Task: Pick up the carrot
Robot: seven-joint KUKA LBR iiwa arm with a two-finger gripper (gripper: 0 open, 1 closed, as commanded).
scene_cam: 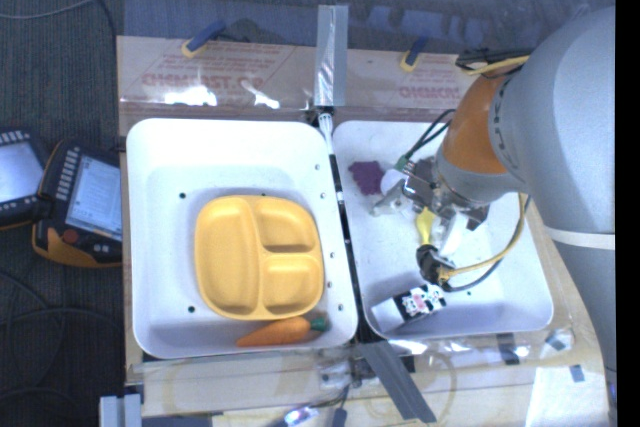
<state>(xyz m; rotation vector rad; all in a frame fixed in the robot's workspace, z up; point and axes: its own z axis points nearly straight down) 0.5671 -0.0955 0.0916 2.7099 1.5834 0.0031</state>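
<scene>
The carrot (280, 334) is in the left bin (160, 215), down at that bin's 6 o'clock. It lies flat along the near wall, with its green end pointing toward 3 o'clock. The yellow divided plate (240, 255) takes up the middle of the bin. The carrot sits in the narrow strip between the plate's 6 o'clock rim and the wall, and it looks to be touching the rim or very nearly so.

My gripper (395, 193) is over the right bin (500, 305), toward its 9 o'clock side. A small purple thing (366, 177) lies just beside it at about 10 o'clock. From this slant I cannot tell whether the gripper is open or closed, and I see nothing held in it.

The carrot lies at roughly 7 o'clock from the gripper, across the divide between the bins, so I judge the pick has not yet begun.

The tight strip is what I expect to matter most. A grasp across the carrot's width would have to fit between plate rim and bin wall, and a careless descent could nudge the plate or pin the carrot against the wall.
</scene>
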